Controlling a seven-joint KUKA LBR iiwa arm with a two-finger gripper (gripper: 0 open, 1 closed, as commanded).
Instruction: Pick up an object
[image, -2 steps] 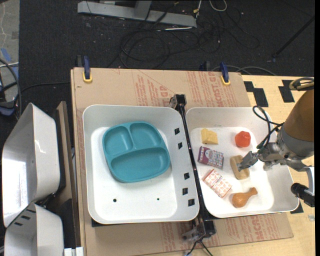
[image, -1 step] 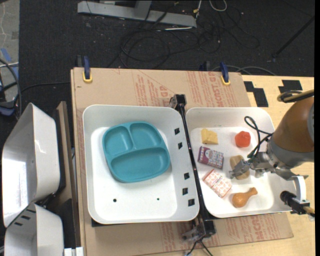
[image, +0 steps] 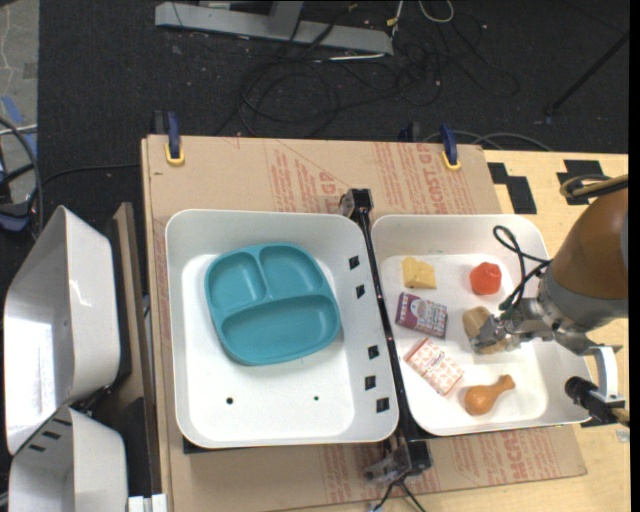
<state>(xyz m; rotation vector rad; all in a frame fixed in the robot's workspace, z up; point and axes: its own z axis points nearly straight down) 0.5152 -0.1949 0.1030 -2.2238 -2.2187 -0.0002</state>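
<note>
Cardboard-covered tabletop (image: 300, 165) with two white bins, set on a dark floor strewn with cables.

Printed brown cardboard lies under both bins and is held by clamps at the far edge; black cables (image: 300, 70) and a grey metal bar cross the dark floor beyond, and white containers (image: 55, 300) stand to the left. The left bin (image: 190, 400) holds a teal divided plate (image: 270, 302). The right bin (image: 530, 405) holds a yellow wedge (image: 419, 272), a red piece (image: 486, 278), a purple packet (image: 421, 314), a pink-and-white packet (image: 434, 366), a tan drumstick-shaped toy (image: 487, 395) and a small tan lump (image: 476, 321). The tool (image: 492, 335) reaches in from the right and sits low over the bin just beside that tan lump; whether its fingers are wide, narrow or holding anything I cannot tell.
</note>
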